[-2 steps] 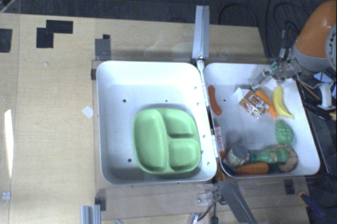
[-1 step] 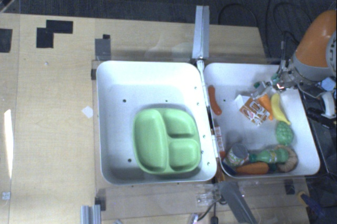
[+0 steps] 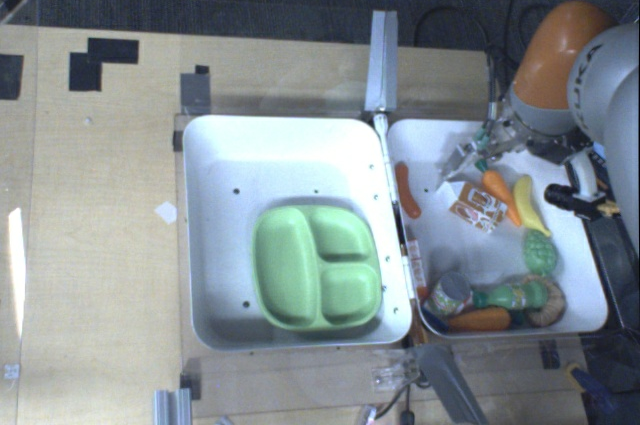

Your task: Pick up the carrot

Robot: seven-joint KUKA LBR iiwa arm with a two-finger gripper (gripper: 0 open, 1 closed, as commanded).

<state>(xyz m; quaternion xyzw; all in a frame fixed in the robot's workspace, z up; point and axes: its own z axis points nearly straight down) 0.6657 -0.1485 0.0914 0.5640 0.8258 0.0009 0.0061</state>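
The carrot (image 3: 499,194), orange with a green top end, lies on the floor of the right bin (image 3: 596,298), in its upper half between a printed snack packet (image 3: 478,209) and a banana (image 3: 528,204). My gripper (image 3: 463,160) hangs over the upper middle of that bin, just up and left of the carrot's green end. Its fingers stand open with nothing between them. The grey arm with its orange band (image 3: 558,53) reaches in from the upper right.
A red sausage (image 3: 407,190) lies by the right bin's left wall. Along its front edge sit a can (image 3: 450,292), an orange vegetable (image 3: 481,319), a green bottle-like item (image 3: 505,296) and a green vegetable (image 3: 541,255). The left bin (image 3: 215,213) holds a green divided plate (image 3: 316,264).
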